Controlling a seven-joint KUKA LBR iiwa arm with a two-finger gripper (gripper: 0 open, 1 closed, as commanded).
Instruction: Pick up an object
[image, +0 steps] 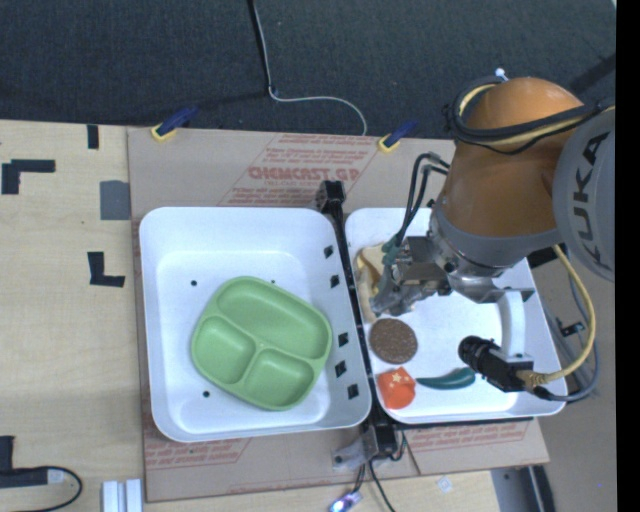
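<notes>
Camera view, arm: the grey arm (520, 160) with its orange band rises closest to the lens, over the right bin (535, 405).
Claw: the claw (392, 290) hangs low at the right bin's left wall; whether it is apart or together cannot be told.
Candidates: a pale item (368, 265) partly under the claw, a brown disc (394, 341) just below it, a red-orange piece (397, 387), a teal curved piece (447, 379).
Left bin: the left bin (170, 300) carries a green divided plate (262, 342).
Risk: so near the wall, the claw could likely scrape it or pinch nothing.
Hidden: the pale item's shape, and the bin's upper right.
Worktop: cardboard (290, 170) lines it.
</notes>
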